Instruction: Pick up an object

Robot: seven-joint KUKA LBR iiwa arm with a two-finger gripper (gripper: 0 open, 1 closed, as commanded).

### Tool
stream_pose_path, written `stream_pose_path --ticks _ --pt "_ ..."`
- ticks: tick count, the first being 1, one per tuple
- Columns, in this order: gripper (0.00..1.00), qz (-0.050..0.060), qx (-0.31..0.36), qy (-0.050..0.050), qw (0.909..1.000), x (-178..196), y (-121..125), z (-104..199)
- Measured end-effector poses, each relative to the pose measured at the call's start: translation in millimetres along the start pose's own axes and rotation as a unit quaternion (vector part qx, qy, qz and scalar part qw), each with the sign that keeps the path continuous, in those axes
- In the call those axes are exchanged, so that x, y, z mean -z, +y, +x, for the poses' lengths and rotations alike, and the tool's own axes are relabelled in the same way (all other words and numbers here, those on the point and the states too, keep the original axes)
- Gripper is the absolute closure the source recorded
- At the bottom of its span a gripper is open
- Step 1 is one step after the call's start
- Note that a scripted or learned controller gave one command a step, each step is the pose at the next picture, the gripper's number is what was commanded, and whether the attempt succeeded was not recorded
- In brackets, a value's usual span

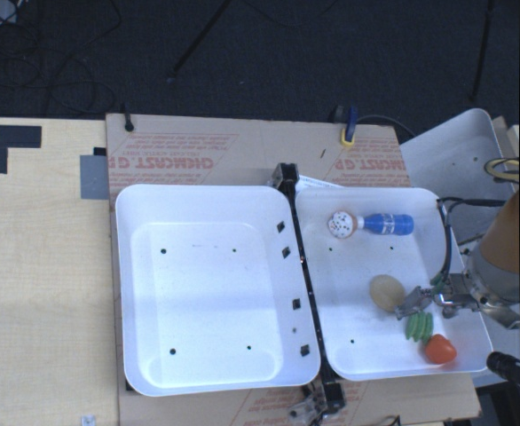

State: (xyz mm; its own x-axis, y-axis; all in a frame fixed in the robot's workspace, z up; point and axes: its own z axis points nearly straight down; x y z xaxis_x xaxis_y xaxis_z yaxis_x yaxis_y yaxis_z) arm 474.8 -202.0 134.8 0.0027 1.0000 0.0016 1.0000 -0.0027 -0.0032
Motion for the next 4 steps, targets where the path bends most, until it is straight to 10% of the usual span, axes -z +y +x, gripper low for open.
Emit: stream_pose_path --ticks 1,2,3,4 --pt "0.0 -0.001 0.001 0.0 1.0 -49 1 -11" --pt "0.0 -0.008 0.005 -0.002 1.0 34 101 13" --pt "0.0 -0.005 0.001 -0.003 1.0 146 87 -12" --pt "0.0 0.007 0.001 0.002 1.0 -25 67 -9"
